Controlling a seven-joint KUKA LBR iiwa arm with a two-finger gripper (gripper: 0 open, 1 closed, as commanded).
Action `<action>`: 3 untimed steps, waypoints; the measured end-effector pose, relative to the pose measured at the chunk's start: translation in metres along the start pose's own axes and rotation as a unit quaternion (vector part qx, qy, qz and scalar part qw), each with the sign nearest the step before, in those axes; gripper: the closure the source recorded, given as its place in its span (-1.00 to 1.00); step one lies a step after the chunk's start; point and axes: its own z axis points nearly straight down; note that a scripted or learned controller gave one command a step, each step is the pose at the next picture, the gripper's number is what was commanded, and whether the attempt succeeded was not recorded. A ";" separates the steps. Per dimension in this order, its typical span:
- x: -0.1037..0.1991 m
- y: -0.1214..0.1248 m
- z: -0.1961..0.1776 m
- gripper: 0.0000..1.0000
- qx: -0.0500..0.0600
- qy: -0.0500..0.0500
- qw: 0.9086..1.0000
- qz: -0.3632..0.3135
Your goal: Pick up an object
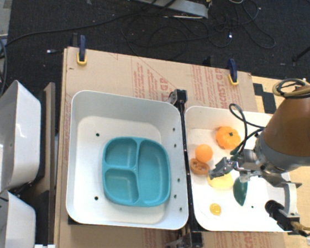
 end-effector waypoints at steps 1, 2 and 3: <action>0.002 0.000 0.064 -1.00 -0.001 0.000 1.000 0.000; 0.002 -0.001 0.096 -1.00 -0.001 0.000 1.000 0.000; 0.002 0.000 0.085 1.00 -0.003 0.000 1.000 0.001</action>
